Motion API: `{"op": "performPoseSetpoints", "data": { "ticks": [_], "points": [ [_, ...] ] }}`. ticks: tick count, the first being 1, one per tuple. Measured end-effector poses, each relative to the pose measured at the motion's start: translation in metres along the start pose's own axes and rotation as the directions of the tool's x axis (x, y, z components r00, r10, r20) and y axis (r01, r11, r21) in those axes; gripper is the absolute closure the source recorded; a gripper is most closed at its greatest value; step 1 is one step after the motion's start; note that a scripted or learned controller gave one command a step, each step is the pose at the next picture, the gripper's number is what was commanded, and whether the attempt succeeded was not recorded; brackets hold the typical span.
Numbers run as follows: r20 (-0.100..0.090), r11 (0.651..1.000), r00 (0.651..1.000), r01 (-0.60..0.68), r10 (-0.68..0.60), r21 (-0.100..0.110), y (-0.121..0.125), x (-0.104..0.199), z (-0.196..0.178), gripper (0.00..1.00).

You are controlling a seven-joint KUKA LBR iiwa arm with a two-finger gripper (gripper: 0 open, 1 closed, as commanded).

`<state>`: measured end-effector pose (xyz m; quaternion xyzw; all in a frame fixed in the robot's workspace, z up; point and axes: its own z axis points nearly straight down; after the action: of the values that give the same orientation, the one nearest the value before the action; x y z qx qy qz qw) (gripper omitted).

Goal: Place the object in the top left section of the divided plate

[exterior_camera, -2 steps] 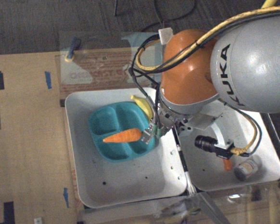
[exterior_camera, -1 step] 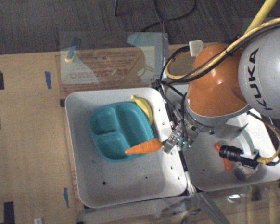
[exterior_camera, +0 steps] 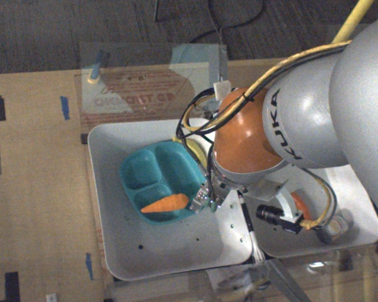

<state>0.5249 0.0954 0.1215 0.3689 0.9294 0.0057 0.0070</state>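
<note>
A teal divided plate (exterior_camera: 160, 177) lies tilted in the left white bin (exterior_camera: 118, 244). An orange carrot-shaped object (exterior_camera: 164, 204) rests in the plate's near, lower section, pointing right. My gripper (exterior_camera: 203, 200) hangs at the plate's right rim, right beside the carrot's right end. The large grey and orange wrist (exterior_camera: 244, 143) above hides the plate's right edge and much of the gripper. The two upper sections of the plate hold nothing.
A yellow item (exterior_camera: 199, 150) peeks out behind the plate under the wrist. In the right bin (exterior_camera: 359, 238) an orange object (exterior_camera: 300, 203) and a grey one (exterior_camera: 332, 228) lie partly hidden by the arm. Cables loop around the wrist.
</note>
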Motion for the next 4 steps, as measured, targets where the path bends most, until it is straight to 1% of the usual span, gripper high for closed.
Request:
{"op": "performPoseSetpoints", "data": {
  "ticks": [1, 2, 3, 4],
  "points": [
    [0.001, 1.0, 1.0, 0.002, -0.002, -0.005, 0.002, 0.001, -0.002, 0.0],
    [-0.011, 1.0, 1.0, 0.021, -0.021, 0.016, -0.025, 0.023, -0.011, 0.0],
    [-0.01, 0.951, 0.951, 0.311, -0.31, 0.009, 0.003, 0.003, 0.006, 0.0],
    [-0.012, 0.909, 0.909, 0.418, -0.417, 0.008, -0.019, 0.042, -0.059, 0.0]
  ]
}}
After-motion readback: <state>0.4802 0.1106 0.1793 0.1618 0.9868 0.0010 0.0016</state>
